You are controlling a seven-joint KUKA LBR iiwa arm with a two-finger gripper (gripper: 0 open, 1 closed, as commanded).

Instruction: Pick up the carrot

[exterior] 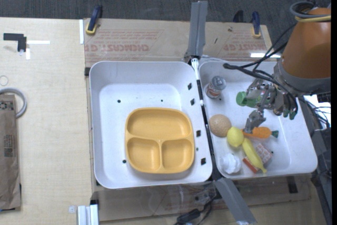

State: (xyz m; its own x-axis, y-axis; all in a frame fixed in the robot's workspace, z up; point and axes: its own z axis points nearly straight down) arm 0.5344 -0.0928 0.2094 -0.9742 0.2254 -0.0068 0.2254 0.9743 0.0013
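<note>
A: Report the near edge of the right bin (310,158).

B: 1 white crumpled item (230,164) lies at the near wall. Just beside it, 1 banana (253,155) lies at a slant, with a small red-orange piece (250,165) against its near end and a printed packet (265,154) at its right side.

A: Next row?

B: 1 lemon (235,137) touches the banana's upper end. 1 tan round item (220,125) sits just left of the lemon.

A: Locate the carrot.

B: The carrot (259,133) lies flat in the right bin, orange, just right of the lemon, with a green tip pointing right.

A: State of the end effector?

B: The gripper (255,121) hangs directly over the carrot's left half. Its fingers are at the carrot; whether they are spread or pinching cannot be determined.

A: Farther back?

B: 1 green item (241,98) shows left of the wrist. 1 small can (216,86) stands near the far left corner.

A: Left bin (105,129)?

B: It bears 1 yellow tray (159,140) with 3 compartments.
</note>
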